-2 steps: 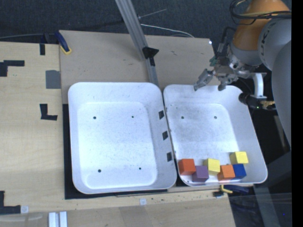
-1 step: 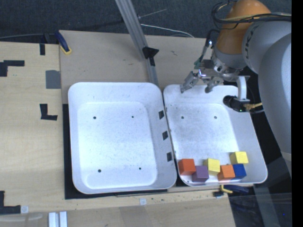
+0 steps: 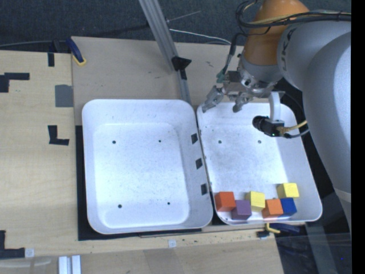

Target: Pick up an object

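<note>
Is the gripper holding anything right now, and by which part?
Nothing is held. The gripper hangs open over the right bin's far edge; the blocks lie along its near edge.

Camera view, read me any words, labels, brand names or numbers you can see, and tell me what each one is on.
None can be read. The black tape pieces on the bench are plain shapes, not letters. The blocks in the right bin and the left bin carry no print.

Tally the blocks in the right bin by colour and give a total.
Orange blocks: 2
Yellow blocks: 2
Purple block: 1
Blue block: 1
Total: 6, all in the right bin.
</note>
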`<move>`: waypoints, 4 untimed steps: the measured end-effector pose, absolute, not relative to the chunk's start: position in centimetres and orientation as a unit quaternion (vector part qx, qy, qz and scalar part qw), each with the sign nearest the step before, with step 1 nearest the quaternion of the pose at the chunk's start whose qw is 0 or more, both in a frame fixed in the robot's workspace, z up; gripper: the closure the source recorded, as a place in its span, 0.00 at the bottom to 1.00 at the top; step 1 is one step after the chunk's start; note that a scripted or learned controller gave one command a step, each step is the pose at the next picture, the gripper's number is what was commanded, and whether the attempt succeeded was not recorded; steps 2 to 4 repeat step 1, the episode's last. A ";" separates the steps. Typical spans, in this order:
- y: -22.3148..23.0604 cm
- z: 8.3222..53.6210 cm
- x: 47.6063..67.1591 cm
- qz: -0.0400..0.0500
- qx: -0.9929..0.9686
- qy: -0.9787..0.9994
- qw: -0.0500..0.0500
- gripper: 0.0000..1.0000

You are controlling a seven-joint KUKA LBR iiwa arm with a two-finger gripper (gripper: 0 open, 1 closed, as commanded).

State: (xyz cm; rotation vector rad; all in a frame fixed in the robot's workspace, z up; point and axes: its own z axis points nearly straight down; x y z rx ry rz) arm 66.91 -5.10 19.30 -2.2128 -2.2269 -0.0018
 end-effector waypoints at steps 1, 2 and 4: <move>-16.0 16.4 68.0 0.003 -0.709 -0.705 0.000 0.00; -16.0 16.4 68.0 0.003 -0.709 -0.705 0.000 0.00; -16.0 16.4 68.0 0.003 -0.709 -0.705 0.000 0.00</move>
